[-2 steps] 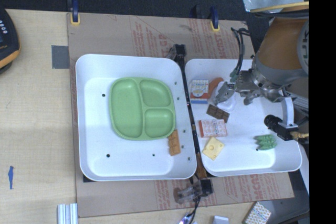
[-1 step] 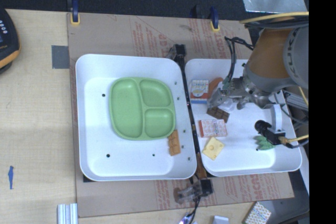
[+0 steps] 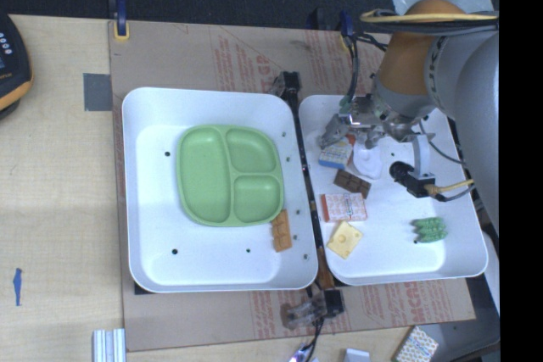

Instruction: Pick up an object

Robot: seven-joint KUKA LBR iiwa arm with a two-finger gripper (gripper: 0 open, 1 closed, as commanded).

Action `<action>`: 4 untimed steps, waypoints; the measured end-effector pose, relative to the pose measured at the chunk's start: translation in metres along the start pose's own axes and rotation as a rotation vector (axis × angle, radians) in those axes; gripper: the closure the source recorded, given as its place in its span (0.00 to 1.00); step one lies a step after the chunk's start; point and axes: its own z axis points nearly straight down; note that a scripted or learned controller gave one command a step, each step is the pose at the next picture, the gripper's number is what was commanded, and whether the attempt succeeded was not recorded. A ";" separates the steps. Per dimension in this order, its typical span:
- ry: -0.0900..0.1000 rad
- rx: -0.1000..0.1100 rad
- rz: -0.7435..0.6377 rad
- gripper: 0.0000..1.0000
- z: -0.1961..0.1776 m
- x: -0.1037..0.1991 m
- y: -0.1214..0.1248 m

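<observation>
Objects: five in right bin [image 3: 462, 263], one cracker [image 3: 281, 231] in left bin [image 3: 144, 182].

Overhead slanted view of both bins [image 3: 136, 182]

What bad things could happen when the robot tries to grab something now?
The gripper is low over a crowded corner of the right bin. A blue and white packet and a brown block lie close together, so it might nudge both or grab nothing. The packet looks flat, so it could slip out.
</observation>
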 end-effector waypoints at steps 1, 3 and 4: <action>-0.001 -0.001 0.004 0.00 0.004 -0.013 0.013; 0.000 0.006 0.005 0.00 0.005 -0.025 -0.046; 0.000 -0.004 0.001 0.00 0.004 -0.014 -0.005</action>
